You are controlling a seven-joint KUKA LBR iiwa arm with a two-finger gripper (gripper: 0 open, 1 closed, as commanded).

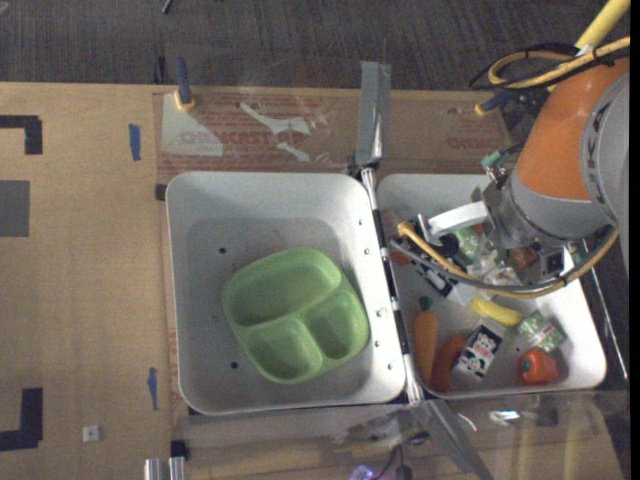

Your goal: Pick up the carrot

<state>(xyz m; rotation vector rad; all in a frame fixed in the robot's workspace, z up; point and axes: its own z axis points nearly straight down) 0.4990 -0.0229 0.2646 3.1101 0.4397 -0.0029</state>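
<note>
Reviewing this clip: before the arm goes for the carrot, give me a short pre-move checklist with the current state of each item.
1. Carrot lies in the right bin, near its left wall: ok.
2. Carrot top unobstructed from above: ok.
3. Neighbours clear of the carrot: not ok, a red item lies against it.
4. Gripper state, hidden beneath the wrist: cannot tell.
5. Arm over the right bin: ok.
6. Green tray sits apart in the left bin: ok.

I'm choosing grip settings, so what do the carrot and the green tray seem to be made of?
The carrot looks like a moulded plastic toy: even orange, smooth, with a stubby green top. It could be rubbery; the picture leaves that open. The green tray looks like hard plastic with a matte to satin finish: one flat colour and rounded moulded dividers between its three compartments.
</note>
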